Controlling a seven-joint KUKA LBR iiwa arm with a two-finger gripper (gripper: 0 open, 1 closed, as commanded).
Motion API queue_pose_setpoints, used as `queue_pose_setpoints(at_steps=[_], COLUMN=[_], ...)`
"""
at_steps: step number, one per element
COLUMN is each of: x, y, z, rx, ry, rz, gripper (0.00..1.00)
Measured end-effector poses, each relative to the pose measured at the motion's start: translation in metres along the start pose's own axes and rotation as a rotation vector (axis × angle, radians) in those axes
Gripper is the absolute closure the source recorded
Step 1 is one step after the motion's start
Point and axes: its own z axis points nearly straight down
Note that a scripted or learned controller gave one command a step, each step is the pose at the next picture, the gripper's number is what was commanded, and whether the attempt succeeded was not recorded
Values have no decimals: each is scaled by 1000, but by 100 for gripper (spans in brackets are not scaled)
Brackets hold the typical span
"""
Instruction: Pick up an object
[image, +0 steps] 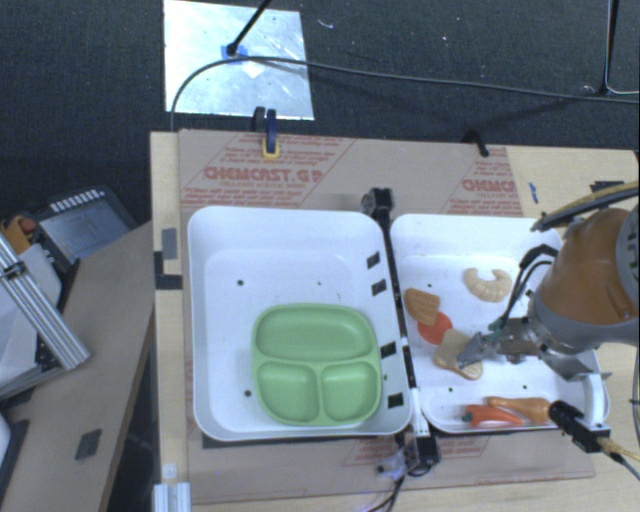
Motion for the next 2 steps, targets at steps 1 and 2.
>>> queue_pose_setpoints(at_steps=[1, 2], x=[-1, 8], y=[2, -2], z=[-13, -66], rx=[-6, -10], ry=[-2, -3], rz=[0, -3], gripper=[100, 100])
